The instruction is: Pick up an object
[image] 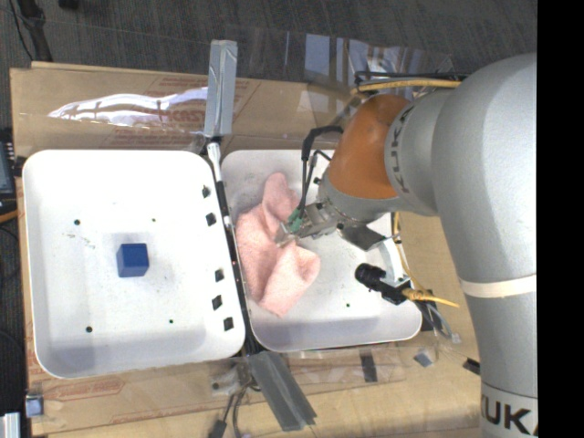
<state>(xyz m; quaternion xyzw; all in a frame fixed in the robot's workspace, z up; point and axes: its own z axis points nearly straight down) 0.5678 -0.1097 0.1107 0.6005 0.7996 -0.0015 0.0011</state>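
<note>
Claw [294, 228] is down in the right bin [383, 322], tips pressed right into the pink cloth [274, 258] bunched under and left of it — honestly can't tell if it's clenched or released. Way off to its left, a blue cube [133, 259] sits in the left bin [55, 245].

A crumpled pink cloth [274, 249] lies in the right-hand bin [365, 327], bunched against its nine o'clock wall and running from about eleven o'clock down toward seven o'clock, its folds loose and uneven. In the left-hand bin [55, 245], well apart from the cloth, a small blue cube [133, 259] sits flat on the white floor, just toward eight o'clock of that bin's centre.
</note>
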